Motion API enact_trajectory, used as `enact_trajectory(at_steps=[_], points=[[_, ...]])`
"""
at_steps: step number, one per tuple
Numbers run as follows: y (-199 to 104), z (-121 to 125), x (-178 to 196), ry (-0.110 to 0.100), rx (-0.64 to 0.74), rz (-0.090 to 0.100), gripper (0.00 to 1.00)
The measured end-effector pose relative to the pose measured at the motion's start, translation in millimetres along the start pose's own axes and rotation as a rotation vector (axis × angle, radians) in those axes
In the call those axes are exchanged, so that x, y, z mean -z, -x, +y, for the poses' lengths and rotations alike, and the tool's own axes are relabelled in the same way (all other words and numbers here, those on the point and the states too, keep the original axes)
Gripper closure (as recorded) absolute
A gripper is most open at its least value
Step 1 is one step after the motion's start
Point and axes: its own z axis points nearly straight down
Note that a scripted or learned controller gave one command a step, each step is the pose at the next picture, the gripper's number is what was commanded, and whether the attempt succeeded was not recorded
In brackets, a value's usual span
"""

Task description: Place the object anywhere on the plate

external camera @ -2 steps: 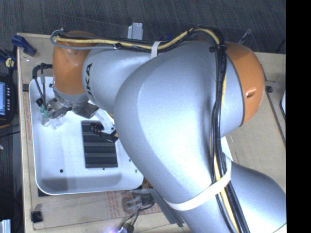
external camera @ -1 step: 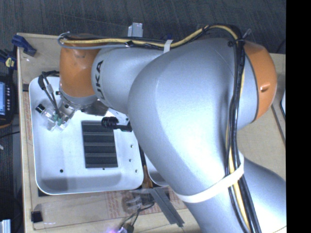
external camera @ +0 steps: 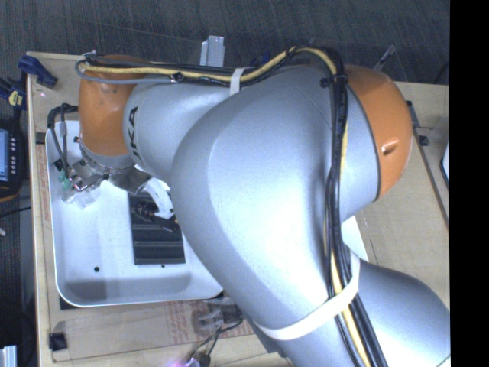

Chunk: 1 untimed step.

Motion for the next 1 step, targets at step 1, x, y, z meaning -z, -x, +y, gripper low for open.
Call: enact_trajectory(at_steps=[1], points=[[66.3,18.0,0.7,0.002,0.301,-0.001,1.00]])
